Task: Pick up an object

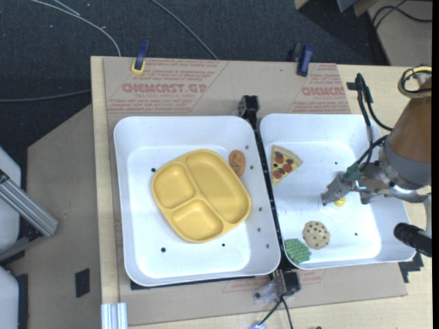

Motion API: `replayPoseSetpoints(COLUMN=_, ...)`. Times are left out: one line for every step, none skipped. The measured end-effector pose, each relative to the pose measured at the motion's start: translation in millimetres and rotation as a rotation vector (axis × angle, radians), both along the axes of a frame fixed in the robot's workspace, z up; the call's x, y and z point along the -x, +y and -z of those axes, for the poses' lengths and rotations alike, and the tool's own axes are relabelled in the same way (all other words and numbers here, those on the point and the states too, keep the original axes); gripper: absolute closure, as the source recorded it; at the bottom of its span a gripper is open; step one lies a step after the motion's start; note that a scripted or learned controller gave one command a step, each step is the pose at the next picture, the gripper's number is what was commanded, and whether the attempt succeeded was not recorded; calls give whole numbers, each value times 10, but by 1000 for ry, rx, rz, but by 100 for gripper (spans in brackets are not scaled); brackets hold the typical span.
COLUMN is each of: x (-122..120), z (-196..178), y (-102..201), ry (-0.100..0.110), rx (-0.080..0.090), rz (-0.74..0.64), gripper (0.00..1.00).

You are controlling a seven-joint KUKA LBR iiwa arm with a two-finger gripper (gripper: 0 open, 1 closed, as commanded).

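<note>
The hand (336,197) hangs low in the right bin (357,256), right of centre in the frame, and whether it is open or grips anything I cannot tell. Nothing sits directly beneath it: the cookie (315,234) lies near, lower left, the pizza slice (283,163) upper left, the green piece (298,250) at the bin's lower left edge. Closing here would likely catch nothing; reaching for the cookie risks nudging it into the wall
</note>
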State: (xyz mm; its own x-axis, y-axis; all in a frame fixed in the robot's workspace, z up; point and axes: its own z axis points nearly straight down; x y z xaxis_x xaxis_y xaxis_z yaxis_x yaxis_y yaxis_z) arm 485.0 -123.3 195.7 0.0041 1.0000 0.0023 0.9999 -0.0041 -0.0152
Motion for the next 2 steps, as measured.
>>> replayPoseSetpoints(x=-32, z=-73, y=5, ry=-15, rx=2, rz=-4, gripper=0)
replayPoseSetpoints(x=8, z=538, y=31, ry=-11, rx=0, rz=-4, gripper=0)
